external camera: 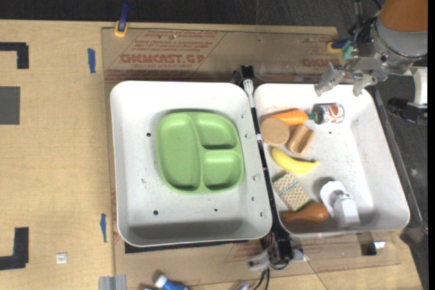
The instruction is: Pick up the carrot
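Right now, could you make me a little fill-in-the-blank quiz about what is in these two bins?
1. The green plate lies in the ____ bin.
2. The carrot is coloured ____.
3. The banana lies in the same bin as the ____.
4. The gripper hangs above the right bin's ____ edge.

Missing words: left; orange; carrot; far

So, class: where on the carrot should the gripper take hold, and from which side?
Grip the carrot mid-length from straight above, fingers across its narrow width. It lies flat, and the round slice crowds its left end, so the middle is freer.
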Robot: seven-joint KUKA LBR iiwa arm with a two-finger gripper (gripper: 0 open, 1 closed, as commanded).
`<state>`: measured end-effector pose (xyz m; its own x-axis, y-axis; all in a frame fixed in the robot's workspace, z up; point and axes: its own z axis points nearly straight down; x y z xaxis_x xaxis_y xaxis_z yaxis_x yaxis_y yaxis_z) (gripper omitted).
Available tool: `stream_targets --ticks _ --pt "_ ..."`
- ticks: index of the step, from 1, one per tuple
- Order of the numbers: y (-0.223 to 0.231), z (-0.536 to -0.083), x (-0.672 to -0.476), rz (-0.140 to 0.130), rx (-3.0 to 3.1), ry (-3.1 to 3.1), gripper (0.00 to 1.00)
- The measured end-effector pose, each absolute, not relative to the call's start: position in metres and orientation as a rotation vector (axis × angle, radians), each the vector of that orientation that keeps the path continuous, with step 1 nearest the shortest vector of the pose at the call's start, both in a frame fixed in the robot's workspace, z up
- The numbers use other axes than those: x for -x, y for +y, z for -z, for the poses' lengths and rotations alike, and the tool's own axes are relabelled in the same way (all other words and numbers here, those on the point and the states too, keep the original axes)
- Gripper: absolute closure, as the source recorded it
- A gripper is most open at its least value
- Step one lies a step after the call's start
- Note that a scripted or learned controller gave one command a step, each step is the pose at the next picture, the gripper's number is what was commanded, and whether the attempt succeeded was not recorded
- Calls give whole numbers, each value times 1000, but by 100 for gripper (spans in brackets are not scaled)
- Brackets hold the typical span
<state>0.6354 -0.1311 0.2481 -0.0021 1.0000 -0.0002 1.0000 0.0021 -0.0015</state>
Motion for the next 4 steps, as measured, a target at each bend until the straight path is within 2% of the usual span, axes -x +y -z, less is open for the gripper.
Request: stream_targets --ticks 1,2,3,4 --pt "-94 -137 -624 -8 2111 -2315 0" --pt "-114 -101 -647 2 2447 -1973 0" --pt "-100 -89 -611 6 2469 -1953 0" --pt "-104 -101 -613 6 2479 -1956 100"
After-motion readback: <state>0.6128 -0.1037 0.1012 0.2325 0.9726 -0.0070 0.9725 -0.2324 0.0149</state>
